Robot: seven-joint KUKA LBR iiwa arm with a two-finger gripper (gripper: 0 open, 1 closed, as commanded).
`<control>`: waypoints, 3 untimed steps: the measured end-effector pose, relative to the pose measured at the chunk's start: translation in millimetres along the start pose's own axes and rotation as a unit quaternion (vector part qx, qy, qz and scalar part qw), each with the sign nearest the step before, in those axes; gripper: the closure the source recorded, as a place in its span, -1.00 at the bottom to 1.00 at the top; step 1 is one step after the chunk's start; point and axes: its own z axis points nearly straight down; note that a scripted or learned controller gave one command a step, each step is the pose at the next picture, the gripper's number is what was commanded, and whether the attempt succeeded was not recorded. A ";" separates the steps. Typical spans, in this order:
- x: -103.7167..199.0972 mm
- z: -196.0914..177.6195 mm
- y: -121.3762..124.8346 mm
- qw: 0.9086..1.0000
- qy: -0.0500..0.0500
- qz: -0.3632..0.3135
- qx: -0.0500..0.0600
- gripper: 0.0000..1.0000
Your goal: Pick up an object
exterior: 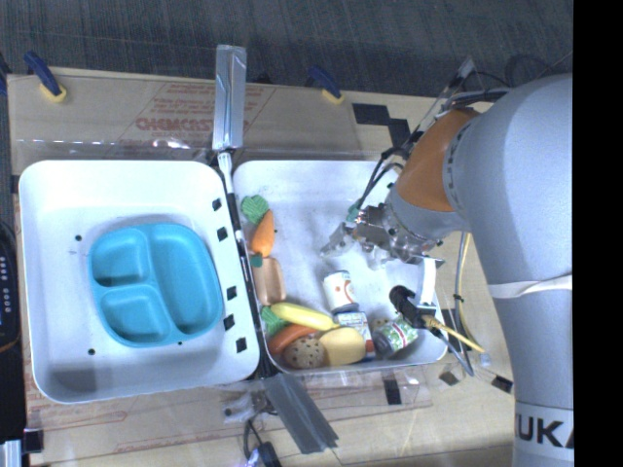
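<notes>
so far nothing is lifted: the jaws [341, 241], spread with nothing between them, hover over the right bin [302, 188] above the small can [339, 288].

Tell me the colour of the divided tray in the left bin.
Light blue divided plastic tray, seen clearly in the camera view.

Even, fairly bright overhead light is cast across the scene. Soft shadows are thrown inside the left bin [49, 290], near its lower wall. Fine detail is softened by mild blur throughout.
</notes>
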 end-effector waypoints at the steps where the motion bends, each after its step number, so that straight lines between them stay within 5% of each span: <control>1: 19.7 0.4 -65.2 1.000 0.000 -0.004 0.001 -1.00; 2: 19.4 -9.5 -64.5 1.000 0.000 -0.005 0.001 1.00; 3: -6.6 -94.9 21.1 1.000 -0.001 0.017 -0.003 1.00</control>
